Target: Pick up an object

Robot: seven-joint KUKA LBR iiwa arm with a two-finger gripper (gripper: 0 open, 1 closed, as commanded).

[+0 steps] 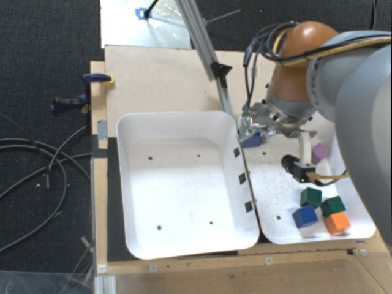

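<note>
White left bin [131,164] is seen on the left half of the bench, bare plastic with a few dark dots on its floor. Its right wall is butted against the right bin [269,228], with three small black tabs along the shared edge. Just right of that edge, near the far end of the right bin, the gripper [252,133] is lowered, and a small blue block [251,141] is seen pinched at its fingertips. Fingers are closed on that block. Further right, a lilac block [320,152] is seen near the bin's far right side, partly behind the arm. At the near right corner a cluster lies close together: blue cube [304,216], two green cubes [311,196], orange cube [337,223].
</note>
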